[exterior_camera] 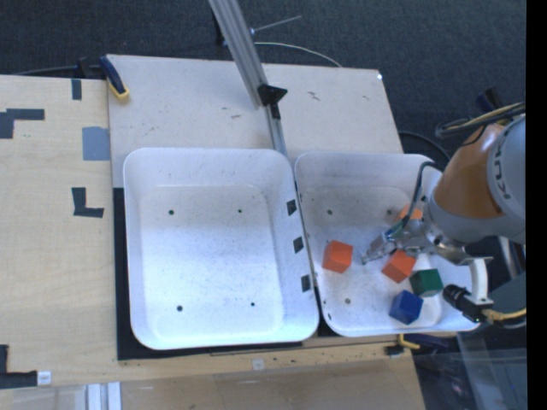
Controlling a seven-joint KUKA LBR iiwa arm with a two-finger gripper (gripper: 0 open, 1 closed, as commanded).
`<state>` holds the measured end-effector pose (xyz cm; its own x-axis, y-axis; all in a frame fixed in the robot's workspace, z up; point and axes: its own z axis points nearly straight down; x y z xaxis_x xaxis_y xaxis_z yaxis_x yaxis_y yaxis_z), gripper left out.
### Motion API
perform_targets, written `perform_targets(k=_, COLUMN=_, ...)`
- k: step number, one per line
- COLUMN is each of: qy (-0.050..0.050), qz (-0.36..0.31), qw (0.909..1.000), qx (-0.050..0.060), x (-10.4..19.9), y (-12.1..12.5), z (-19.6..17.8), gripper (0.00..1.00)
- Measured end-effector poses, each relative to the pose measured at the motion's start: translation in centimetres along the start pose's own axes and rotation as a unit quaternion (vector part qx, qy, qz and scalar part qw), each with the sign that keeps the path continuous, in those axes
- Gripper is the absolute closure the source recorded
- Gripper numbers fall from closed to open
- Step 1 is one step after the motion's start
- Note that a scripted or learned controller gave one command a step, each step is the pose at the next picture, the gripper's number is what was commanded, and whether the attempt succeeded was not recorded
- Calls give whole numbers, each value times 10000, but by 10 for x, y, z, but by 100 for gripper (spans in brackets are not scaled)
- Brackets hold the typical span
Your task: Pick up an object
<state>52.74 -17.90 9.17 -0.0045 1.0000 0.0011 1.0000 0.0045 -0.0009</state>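
Camera view, looking down at a slant, is showing you the tool (383, 248) low inside the right-hand shallow white plastic bin (359, 173), near that bin's right side. Its metal tip is pointing left and slightly down, toward the bin's middle. You cannot tell from this angle whether it is apart or together, and nothing is visibly sitting in it.

The tip is lying between two blocks. The small orange-red cube on the left (338, 256) is resting on the bin floor just beside the tip, on its left, and appearing apart from it. The second orange-red cube (397, 266) is sitting right under and beside the tool body, so close that you cannot tell whether they are touching. A dark green cube (426, 281) is lying just right of that second cube, and a blue cube (406, 307) is resting below the green one, near the bin's front right corner. All four blocks are on the bin floor.

The grey arm with its orange band (466, 190) is reaching in from the right edge, bending down over the bin's right rim, with the wrist tilting toward the left. Cables are running along its lower side.

The left-hand shallow white plastic bin (145, 229) is sitting beside the right one, their rims touching. Both are resting on the pale wooden surface (51, 229), and a slanted silver metal rail (244, 45) is crossing above them.
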Motion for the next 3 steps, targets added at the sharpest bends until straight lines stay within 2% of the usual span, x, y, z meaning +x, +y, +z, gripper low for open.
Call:
perform_targets(k=1, qy=-7, qz=26, qw=10000, qx=13, x=-15, y=-14, z=0, gripper=0)
perform_targets(k=2, qy=3, qz=16, qw=10000, qx=15, x=-13, y=-14, z=-9, gripper=100)
perform_targets(k=3, qy=-18, qz=12, qw=10000, qx=-64, x=-12, y=-15, z=-7, gripper=100)
